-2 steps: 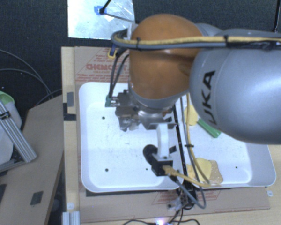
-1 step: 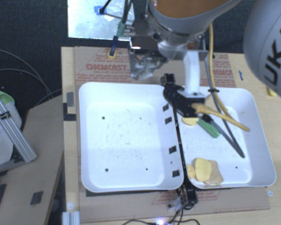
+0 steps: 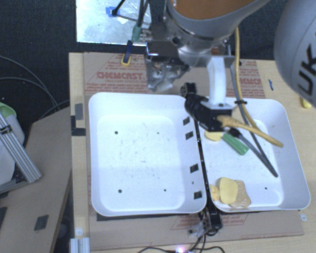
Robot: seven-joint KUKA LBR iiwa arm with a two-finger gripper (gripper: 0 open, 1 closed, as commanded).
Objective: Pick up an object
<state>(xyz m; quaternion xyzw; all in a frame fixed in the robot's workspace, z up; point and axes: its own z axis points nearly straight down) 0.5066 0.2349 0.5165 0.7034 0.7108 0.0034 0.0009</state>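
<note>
My gripper [image 3: 160,80] hangs at the back of the bench, over the far rim of the left bin [image 3: 102,141], with nothing visibly in it. The loose things lie in the right bin [image 3: 289,188]. A green cylinder [image 3: 236,143] rests near that bin's middle, with a small yellow piece [image 3: 213,136] just to its left. A thin grey rod [image 3: 263,154] runs at a slant beside them. Yellow and tan pieces [image 3: 229,191] are heaped in the near left corner of the right bin.
The arm's big grey and orange body fills the top right, above the right bin's far side. A cardboard sheet [image 3: 110,70] lies under both bins. A blue and yellow clip [image 3: 127,54] sits behind the left bin.
</note>
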